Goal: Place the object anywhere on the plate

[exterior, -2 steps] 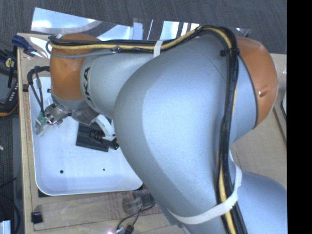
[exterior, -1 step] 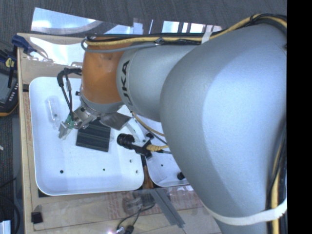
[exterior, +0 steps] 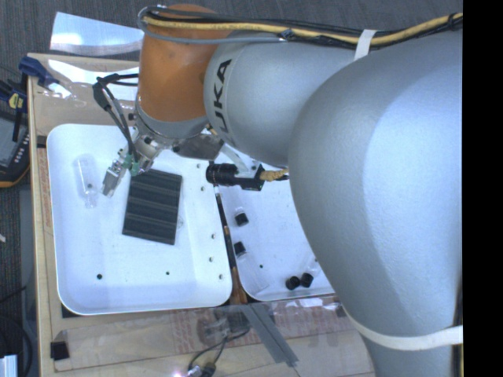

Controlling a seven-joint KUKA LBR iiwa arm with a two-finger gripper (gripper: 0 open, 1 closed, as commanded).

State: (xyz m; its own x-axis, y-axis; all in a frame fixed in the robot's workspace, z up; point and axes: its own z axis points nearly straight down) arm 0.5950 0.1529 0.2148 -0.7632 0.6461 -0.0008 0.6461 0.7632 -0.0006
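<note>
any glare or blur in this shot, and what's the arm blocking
Camera view: bright light washes out the left bin, so its white floor shows little texture and the clear tube-like item is hard to make out; the dark ribbed plate stays crisp; the arm looms large and soft-edged near the lens, covering much of the right bin.

pretty bright overall, light looks like it comes from the upper left. the left bin [exterior: 78, 281] is nearly blown out, its white floor loses most detail, and there's hard glare on the shiny sheet [exterior: 94, 34] at the top. the arm [exterior: 377, 155] has a soft sheen on its grey shell and goes a bit soft up close. a faint shadow sits beside the ridged dark slab [exterior: 153, 206]. the picture is slightly grainy, the carpet is dark.
</note>
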